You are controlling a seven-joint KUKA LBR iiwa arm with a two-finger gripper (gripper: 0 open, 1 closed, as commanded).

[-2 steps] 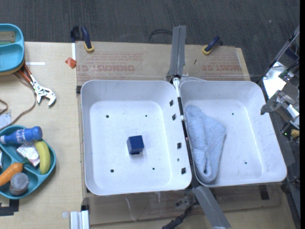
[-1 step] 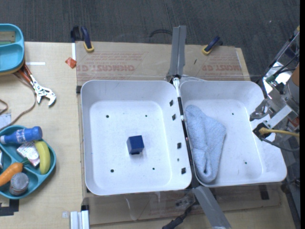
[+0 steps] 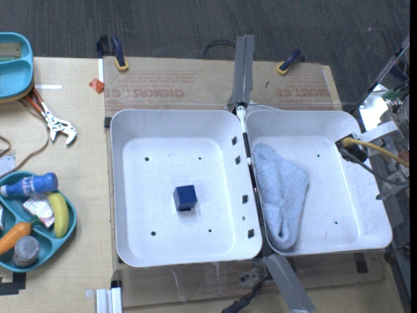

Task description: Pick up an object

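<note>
Mirrored "CHEMCO21"-like print on cardboard (image 3: 221, 83) behind bins; blue cube (image 3: 186, 197), grey towel (image 3: 281, 194); end effector's state untellable.

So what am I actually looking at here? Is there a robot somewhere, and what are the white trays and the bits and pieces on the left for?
You are looking down at a slant from one fixed camera above a workbench. The two white trays are shallow bins set side by side. The left bin holds a small blue cube; the right bin holds a crumpled pale grey cloth lying along its left side. These are things for the robot to try picking up. The robot arm comes in from the right; at that edge there is some metal framework and a yellow cable, but I cannot make out the gripper clearly, so nothing can be called held. On the bench to the left sit a wrench and a blue divided tray with a banana, a bottle and a carrot.
</note>
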